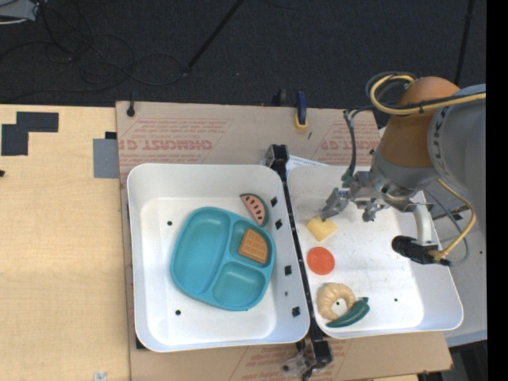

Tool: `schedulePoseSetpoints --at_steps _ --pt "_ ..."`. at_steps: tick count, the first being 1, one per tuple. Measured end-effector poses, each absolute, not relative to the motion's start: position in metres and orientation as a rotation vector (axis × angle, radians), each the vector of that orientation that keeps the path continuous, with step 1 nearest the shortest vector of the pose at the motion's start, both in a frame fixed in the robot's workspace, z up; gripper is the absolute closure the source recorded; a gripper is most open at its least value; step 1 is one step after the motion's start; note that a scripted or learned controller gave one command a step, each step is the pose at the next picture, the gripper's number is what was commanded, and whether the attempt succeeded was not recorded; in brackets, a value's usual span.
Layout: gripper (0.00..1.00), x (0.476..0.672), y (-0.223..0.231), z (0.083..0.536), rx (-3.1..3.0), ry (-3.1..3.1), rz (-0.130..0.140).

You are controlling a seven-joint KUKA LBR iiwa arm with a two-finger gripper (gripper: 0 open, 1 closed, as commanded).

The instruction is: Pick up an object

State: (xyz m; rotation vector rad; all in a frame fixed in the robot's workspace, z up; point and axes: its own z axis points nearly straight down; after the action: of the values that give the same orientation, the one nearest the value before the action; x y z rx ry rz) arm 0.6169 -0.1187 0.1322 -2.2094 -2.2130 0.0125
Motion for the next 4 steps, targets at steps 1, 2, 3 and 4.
schedulePoseSetpoints --at_steps 1,2,3,4 --pt "0.0 0.578 -0.09 0.084 -2.219 -2.214 0.007" --pt "1.0 0.58 -0.094 0.097 -2.229 -2.211 0.003" --pt "1.0 0.644 -0.04 0.194 -2.219 -2.235 -0.014" --pt "1.0 0.577 -0.002 0.44 -2.222 -2.233 -0.018"
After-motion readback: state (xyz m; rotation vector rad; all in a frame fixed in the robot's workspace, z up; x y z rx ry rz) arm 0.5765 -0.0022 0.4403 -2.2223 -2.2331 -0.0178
